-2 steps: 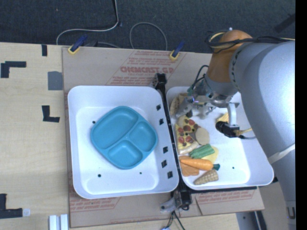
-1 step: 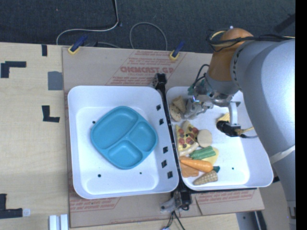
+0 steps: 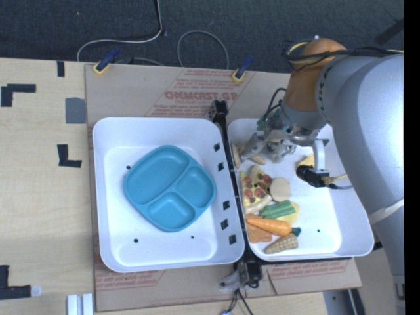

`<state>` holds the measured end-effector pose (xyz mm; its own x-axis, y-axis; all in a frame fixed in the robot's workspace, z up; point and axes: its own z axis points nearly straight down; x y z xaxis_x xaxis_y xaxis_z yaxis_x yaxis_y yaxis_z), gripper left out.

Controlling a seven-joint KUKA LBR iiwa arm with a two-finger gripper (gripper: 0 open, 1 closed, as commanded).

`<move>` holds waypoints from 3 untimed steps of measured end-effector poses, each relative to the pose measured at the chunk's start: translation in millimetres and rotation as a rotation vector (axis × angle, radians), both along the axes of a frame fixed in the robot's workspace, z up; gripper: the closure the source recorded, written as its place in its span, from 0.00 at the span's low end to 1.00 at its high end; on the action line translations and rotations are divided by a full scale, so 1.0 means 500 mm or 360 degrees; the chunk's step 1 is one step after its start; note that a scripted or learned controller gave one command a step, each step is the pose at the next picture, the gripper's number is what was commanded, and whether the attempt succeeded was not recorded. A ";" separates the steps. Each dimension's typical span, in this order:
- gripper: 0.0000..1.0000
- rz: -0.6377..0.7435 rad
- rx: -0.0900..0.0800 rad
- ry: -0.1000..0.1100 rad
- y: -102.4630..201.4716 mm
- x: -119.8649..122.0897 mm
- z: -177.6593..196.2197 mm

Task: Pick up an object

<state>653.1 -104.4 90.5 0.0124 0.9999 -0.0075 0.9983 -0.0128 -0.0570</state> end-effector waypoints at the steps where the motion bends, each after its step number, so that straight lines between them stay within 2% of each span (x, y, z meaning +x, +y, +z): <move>1: 0.00 0.0009 0.0031 0.0004 -0.019 0.010 -0.018; 2: 0.00 0.0001 -0.0002 -0.0008 -0.002 0.009 -0.018; 3: 0.00 0.0000 0.0002 -0.0008 -0.005 0.009 -0.019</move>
